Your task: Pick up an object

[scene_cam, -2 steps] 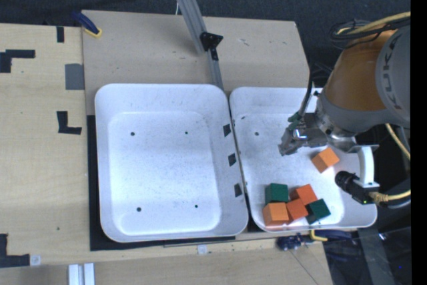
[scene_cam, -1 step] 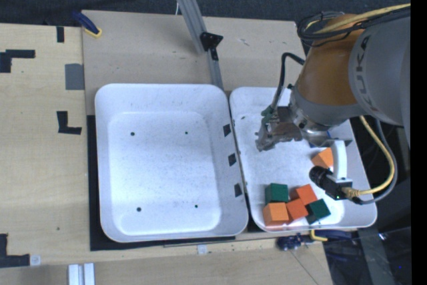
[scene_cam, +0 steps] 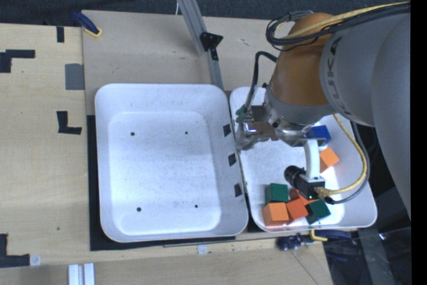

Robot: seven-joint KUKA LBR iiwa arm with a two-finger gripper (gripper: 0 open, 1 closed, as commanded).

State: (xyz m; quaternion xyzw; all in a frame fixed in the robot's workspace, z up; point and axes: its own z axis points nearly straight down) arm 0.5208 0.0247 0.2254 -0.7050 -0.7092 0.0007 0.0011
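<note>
Orange block (scene_cam: 275, 212) lies lower right of frame, in right bin (scene_cam: 270, 160), touching green block (scene_cam: 276, 193). Gripper (scene_cam: 248, 125) hovers up-frame near bin's left wall; open or closed, unclear. Centre over block before descending.

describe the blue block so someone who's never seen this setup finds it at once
Find the white bin on the view's right, the one the grey and orange arm hangs over. The blue block lies near its far right side, next to an orange block. It is the only blue piece; its neighbours are orange, green or red.
</note>
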